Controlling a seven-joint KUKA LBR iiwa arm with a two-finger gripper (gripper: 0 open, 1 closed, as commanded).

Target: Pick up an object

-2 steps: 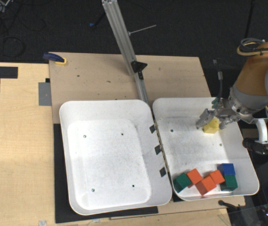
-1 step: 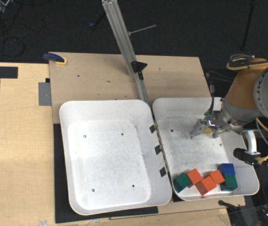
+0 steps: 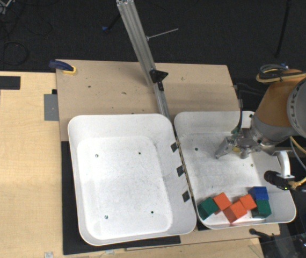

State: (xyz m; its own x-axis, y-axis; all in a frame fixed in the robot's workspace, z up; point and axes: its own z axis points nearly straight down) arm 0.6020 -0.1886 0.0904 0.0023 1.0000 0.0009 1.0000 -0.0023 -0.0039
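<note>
Several small blocks lie clustered at the near edge of the right bin [image 3: 212, 128]: a green block [image 3: 208, 207], an orange block [image 3: 222, 200], a larger orange block [image 3: 237, 207], a blue block [image 3: 259, 193] and a green block [image 3: 262, 208] under it. My gripper [image 3: 234, 147] hangs over the middle of the right bin, well above the cluster in the view, with its fingers spread apart and nothing between them. The grey arm with its orange band [image 3: 274, 104] comes in from the right.
The left bin [image 3: 83, 128] stands beside the right one, with black clips [image 3: 179, 170] along the shared rim. A slanted aluminium rail [image 3: 139, 42] rises behind the bins. A blue and yellow clamp [image 3: 62, 66] sits at the bench's back left corner.
</note>
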